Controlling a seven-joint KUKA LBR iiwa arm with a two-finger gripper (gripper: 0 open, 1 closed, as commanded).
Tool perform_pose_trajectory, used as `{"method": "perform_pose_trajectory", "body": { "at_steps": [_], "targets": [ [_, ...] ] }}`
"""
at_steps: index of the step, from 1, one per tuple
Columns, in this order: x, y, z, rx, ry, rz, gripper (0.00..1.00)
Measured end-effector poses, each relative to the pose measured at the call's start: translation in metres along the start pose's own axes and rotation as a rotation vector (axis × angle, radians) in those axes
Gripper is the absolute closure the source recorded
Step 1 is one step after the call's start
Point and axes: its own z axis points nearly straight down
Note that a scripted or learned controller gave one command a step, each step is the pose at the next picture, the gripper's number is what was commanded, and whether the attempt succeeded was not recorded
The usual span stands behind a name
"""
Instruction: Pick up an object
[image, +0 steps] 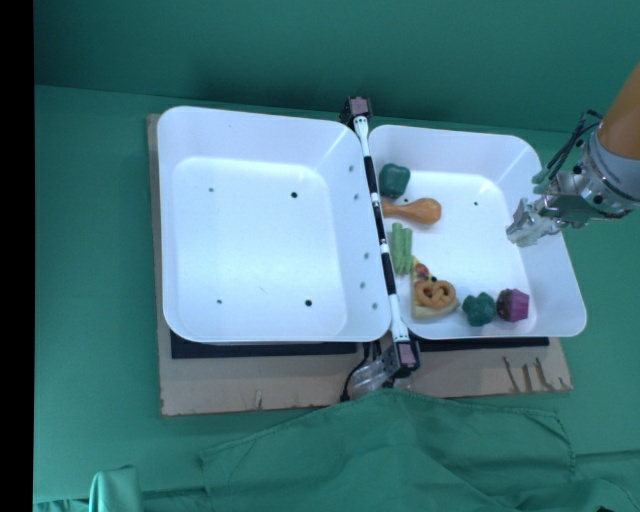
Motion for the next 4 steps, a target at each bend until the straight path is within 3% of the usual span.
{"method": "perform_pose_trajectory", "body": {
  "at_steps": [1, 2, 3, 4],
  "targets": [
    [0.019, -0.030, 0.088, 0.022, 0.009, -0.006, 1.00],
    [0.032, -0.033, 0.137, 0.004, 0.003, -0.005, 1.00],
    [-0.029, -0.016, 0.113, 0.009, 0.000, -0.003, 1.00],
    [-0.020, 0.071, 0.049, 0.000, 0.001, -0.013, 1.00]
  ]
}}
